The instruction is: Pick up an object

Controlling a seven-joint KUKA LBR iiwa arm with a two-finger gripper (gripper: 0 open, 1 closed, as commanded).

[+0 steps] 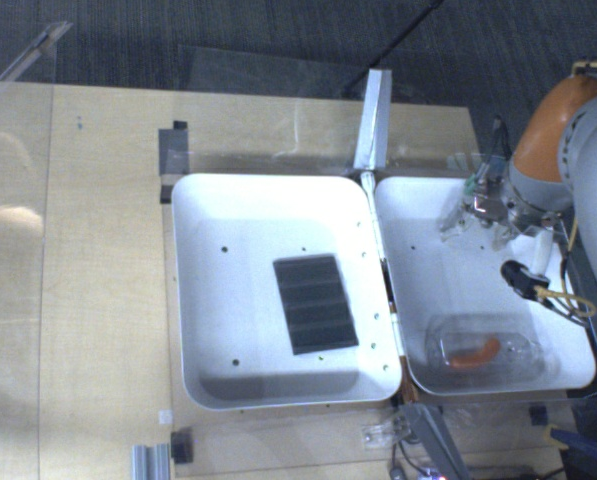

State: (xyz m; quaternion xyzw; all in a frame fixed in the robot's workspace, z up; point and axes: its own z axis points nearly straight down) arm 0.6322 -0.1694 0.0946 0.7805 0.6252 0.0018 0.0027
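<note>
The gripper (475,208) is hanging over the right bin (418,268); the clear bottle (483,348) is lying at its six o'clock, ready for grabbing; its grip I cannot tell.

We see a pale wooden desk (88,298) with a matt grain. Both bins, left (208,228) and right (418,268), look like smooth, slightly glossy white plastic. The dark ribbed slab (315,304) looks matt; the container (483,348) at lower right is clear plastic.
</note>
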